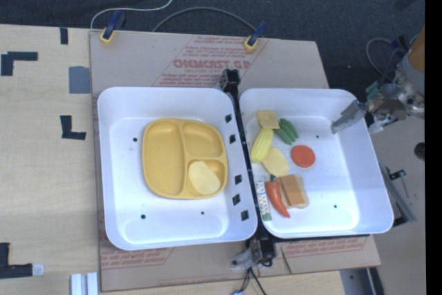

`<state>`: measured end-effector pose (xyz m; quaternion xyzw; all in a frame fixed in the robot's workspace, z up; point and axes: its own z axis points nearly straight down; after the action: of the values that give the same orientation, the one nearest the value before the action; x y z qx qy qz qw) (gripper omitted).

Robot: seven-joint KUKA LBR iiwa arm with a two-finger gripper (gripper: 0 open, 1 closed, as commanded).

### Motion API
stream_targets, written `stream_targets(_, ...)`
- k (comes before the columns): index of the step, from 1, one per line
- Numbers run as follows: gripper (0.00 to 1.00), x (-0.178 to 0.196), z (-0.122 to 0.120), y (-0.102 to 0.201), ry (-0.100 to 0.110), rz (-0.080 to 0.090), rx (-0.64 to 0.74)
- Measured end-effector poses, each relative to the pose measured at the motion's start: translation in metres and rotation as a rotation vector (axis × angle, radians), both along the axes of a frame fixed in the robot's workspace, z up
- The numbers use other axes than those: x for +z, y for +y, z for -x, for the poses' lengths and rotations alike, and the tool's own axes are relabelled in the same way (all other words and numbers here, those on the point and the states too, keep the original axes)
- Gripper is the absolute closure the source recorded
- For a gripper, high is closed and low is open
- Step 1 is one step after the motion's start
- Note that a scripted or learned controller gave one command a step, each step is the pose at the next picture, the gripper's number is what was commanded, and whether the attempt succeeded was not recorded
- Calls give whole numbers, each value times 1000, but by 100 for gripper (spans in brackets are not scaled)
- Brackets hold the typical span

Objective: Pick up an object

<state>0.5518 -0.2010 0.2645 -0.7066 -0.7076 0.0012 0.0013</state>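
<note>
The right bin [349, 214] holds several toy foods: a yellow block [268, 119], a green pepper [288, 130], a corn cob [262, 144], a pale lemon [276, 162], a red tomato [302, 156], a red chili [277, 197] and a sandwich [295, 191]. My gripper [359, 122] hangs over that bin's upper right rim, right of all the food. It is open, with nothing between its fingers [343, 123]. The tomato lies nearest, down and to its left.
The left bin [121, 217] holds a yellow divided plate [176, 148] with a pale yellow piece [204, 177] in its lower right compartment. A black divider with clips [238, 155] joins the two bins. Cables [383, 52] trail near the arm at the right.
</note>
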Motion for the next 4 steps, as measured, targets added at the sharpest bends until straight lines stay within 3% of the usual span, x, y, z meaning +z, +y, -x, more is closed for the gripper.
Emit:
stream_targets(1, 0, -168, -25, 50, 14, -7, 3)
stream_targets(2, 100, -152, -28, 47, 4, -3, 1)
stream_targets(3, 0, -152, -28, 47, 5, -3, 1)
stream_targets(4, 0, -176, -19, 48, -12, 4, -2)
